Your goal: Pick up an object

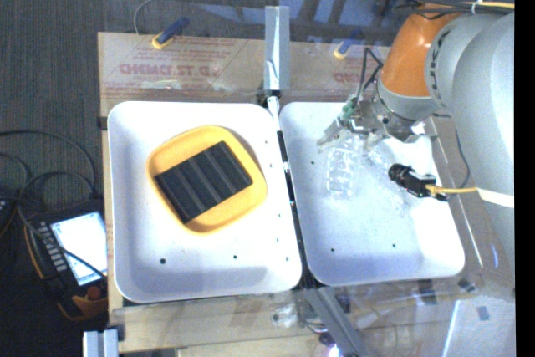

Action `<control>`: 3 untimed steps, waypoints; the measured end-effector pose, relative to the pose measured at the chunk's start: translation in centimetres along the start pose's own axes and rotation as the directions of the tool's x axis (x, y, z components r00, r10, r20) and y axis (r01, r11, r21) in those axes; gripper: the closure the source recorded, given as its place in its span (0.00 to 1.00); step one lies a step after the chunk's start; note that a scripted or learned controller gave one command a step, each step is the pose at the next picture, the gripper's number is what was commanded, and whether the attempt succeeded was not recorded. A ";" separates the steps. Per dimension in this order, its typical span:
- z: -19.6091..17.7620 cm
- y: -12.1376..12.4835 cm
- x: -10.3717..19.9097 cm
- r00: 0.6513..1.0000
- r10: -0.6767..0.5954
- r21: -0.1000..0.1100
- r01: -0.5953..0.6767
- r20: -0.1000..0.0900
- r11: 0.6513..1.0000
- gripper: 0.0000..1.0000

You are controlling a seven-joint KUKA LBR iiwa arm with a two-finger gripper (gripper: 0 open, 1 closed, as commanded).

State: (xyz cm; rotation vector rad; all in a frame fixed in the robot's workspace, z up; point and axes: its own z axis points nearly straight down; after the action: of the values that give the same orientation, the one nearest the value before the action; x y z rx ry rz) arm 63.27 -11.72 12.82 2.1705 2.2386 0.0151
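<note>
Our fingers (347, 138) hover spread and empty in the right bin (376, 255), toward its twelve o'clock edge. The yellow-and-black object (207, 177) lies centred in the left bin (134, 263); reaching it appears next.

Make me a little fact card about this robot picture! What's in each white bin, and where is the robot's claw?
left bin: holds a yellow object with a black ribbed top, lying flat near the middle
right bin: a clear plastic thing, hard to make out
gripper: over the right bin's upper part, close above the clear plastic thing
arm: grey with an orange band, reaching in from the right
holding something: cannot tell
</note>
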 end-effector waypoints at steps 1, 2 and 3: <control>0.1 -0.5 0.2 1.000 -0.027 -0.020 0.027 0.005 0.999 0.00; 0.2 -0.7 0.0 0.997 -0.074 -0.025 0.074 0.008 0.997 0.00; -0.7 -0.8 -0.2 0.997 -0.072 -0.021 0.072 0.008 0.997 1.00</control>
State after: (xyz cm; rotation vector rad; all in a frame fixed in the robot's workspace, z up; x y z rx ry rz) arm 62.42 -11.92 13.55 2.0749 2.3000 0.0292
